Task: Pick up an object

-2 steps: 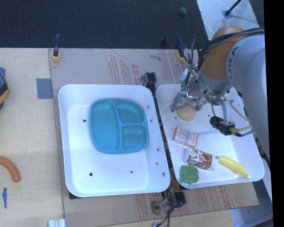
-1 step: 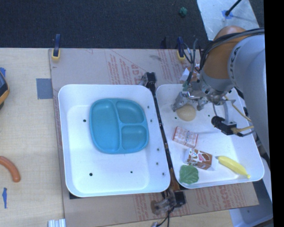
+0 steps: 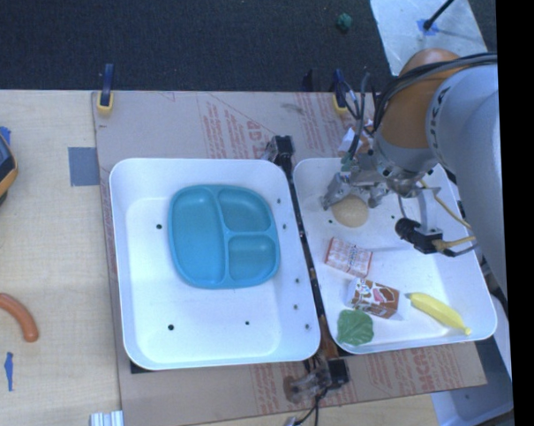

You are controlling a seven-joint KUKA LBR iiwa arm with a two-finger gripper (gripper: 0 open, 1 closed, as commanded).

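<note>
Reaching into the right bin [image 3: 470, 318] from its far side, the gripper [image 3: 362, 195] hangs directly over a pale, rounded object [image 3: 350, 214], which we take for a bread roll or small potato lying in the bin's far left part. We see metal fingers [image 3: 334, 195] splayed to either side just above the object, apparently released and clasping nothing; we judge the grasp as not yet made, so closing and lifting remain. Nearer than the round object, we note 4 further candidates on the bin floor: a flat, crinkled red-and-white packet [image 3: 349, 257], a glossy brown-and-white wrapper [image 3: 375, 297] just nearer again, a soft-looking green leaf-shaped piece [image 3: 355, 327] at the near left corner, and a smooth, curved yellow banana [image 3: 438, 311] toward the near right. Left of this bin, the second white bin [image 3: 140, 337] bears a matte blue plate [image 3: 224, 235] with 3 compartments. Both bins look like smooth, rigid plastic.
</note>
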